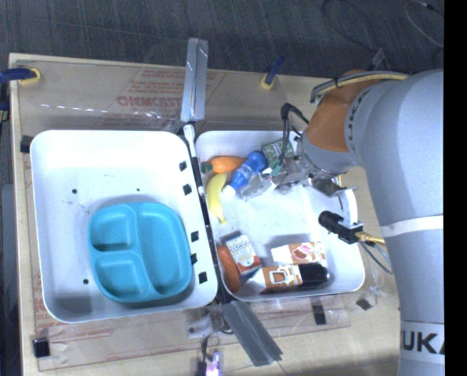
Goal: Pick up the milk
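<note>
Camera view: banana (215,197) beside blue bottle (247,168).

Milk carton (298,253), white with pink-brown print, lying flat on its side, near the front of the right bin (339,280), beside a dark bottle (296,276)

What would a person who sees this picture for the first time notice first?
The bright blue compartment tray in the left bin stands out most. Next comes the big grey arm reaching from the right over the right bin, where a banana, a blue-capped bottle and small cartons lie crowded together.
</note>
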`<state>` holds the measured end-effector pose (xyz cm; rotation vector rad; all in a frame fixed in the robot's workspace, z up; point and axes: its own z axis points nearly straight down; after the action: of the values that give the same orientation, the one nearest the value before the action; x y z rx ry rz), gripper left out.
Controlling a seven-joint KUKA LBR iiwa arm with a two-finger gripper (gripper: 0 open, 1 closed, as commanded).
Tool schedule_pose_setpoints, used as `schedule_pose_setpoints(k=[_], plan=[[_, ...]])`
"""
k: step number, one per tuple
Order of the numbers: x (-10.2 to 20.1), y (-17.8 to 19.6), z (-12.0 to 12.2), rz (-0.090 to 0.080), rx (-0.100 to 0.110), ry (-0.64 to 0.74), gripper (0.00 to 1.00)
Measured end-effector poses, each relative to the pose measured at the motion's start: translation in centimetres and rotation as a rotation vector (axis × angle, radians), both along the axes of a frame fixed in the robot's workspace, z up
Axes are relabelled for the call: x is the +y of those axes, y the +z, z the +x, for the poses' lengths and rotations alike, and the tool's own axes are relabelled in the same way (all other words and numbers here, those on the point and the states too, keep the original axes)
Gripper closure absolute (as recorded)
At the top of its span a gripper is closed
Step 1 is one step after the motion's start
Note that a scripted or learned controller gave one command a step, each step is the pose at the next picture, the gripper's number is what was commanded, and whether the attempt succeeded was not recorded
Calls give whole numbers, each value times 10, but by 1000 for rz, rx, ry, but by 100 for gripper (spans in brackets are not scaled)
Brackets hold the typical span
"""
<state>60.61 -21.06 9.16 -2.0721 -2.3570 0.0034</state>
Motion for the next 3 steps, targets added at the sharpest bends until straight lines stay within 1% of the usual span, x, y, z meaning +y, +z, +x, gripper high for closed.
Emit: schedule_pose_setpoints(k=[1, 2, 3], plan=[[0, 133, -9, 0, -4, 105, 0], [2, 119, 12, -1, -6, 195, 0], [2, 104, -4, 2, -2, 297, 0]])
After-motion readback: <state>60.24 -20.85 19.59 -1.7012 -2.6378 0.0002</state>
